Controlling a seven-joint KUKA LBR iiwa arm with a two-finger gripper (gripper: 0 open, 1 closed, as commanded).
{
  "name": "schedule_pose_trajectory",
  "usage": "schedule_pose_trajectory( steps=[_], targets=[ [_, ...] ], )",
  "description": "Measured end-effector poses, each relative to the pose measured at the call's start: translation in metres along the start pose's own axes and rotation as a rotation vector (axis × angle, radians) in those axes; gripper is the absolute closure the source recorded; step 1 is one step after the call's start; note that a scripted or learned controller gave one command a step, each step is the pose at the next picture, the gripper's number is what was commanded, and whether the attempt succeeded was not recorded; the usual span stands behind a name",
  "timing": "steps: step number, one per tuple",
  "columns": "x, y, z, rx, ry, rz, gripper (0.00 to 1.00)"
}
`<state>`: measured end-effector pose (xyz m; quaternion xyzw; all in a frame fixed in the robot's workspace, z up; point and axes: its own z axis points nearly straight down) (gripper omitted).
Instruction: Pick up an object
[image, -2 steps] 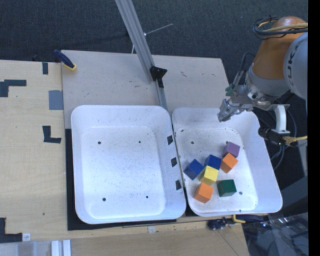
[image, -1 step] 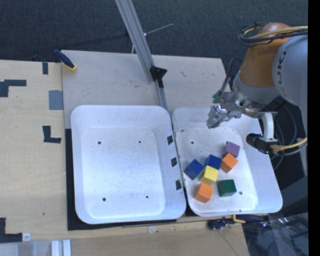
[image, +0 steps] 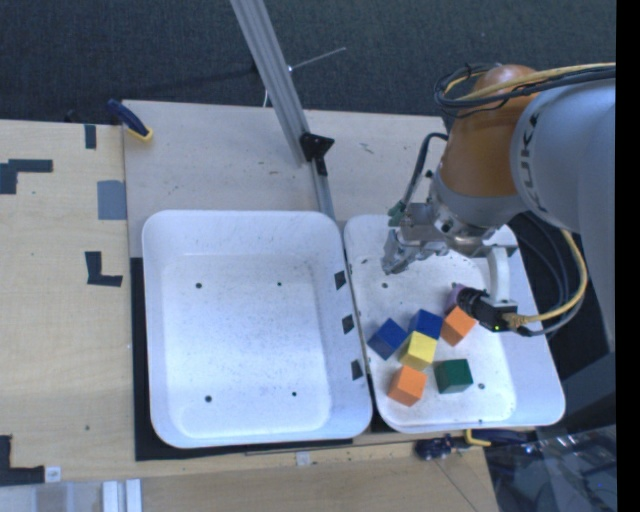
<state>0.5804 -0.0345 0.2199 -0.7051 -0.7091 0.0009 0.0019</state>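
Note:
Several small cubes lie clustered in the right bin (image: 520, 400): a dark blue cube (image: 387, 338), a second blue cube (image: 427, 323), a yellow cube (image: 420, 349), an orange cube (image: 458, 326), another orange cube (image: 407, 384) and a green cube (image: 453, 375). My gripper (image: 396, 257) hangs over the far left part of the right bin, above and apart from the cubes. Nothing shows between its fingers.
The left bin (image: 160, 300) stands beside the right one, their rims meeting near the middle. A slanted metal bar (image: 283, 85) runs from the top down to the bins' far edge. A blue-and-yellow tool (image: 130, 119) lies at the bench's far left.

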Motion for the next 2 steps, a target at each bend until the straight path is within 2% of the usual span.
schedule_pose_trajectory(
  steps=[1, 2],
  targets=[
    [0.052, -0.023, -0.011, -0.001, 0.001, -0.002, 1.00],
    [0.110, -0.037, -0.002, 0.000, 0.000, -0.002, 1.00]
  ],
)
